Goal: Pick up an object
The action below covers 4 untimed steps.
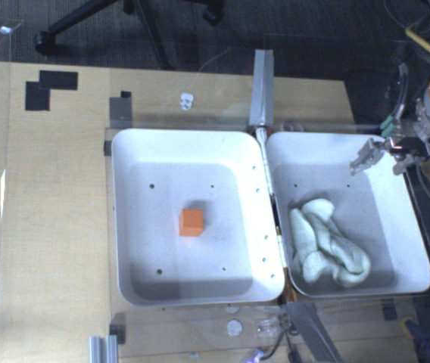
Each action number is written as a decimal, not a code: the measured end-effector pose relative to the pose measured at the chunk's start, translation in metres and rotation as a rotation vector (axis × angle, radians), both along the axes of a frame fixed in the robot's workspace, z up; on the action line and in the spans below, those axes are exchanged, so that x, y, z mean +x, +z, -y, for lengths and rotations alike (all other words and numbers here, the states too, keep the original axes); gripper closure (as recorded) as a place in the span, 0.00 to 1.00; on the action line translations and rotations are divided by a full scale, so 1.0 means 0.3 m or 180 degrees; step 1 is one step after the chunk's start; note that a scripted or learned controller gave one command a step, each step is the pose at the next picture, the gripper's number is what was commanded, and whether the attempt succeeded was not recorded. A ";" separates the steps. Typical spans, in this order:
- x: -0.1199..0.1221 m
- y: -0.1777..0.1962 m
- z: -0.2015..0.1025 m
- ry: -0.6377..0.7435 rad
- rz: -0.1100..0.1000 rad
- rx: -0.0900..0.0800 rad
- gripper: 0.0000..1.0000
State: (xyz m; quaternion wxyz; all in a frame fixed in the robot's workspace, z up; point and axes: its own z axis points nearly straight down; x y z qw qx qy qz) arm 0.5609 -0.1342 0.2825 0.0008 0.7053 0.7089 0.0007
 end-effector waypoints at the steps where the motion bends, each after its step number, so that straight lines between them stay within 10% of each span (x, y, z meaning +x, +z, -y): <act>1: -0.051 -0.393 -0.140 0.0237 -0.0008 0.0001 0.00; 2: 0.029 -0.642 -0.140 -0.0316 0.0033 0.0002 0.00; 3: 0.037 -0.600 -0.139 -0.0315 0.0056 -0.0005 1.00; 4: 0.056 -0.271 -0.281 -0.1107 0.0003 0.0003 1.00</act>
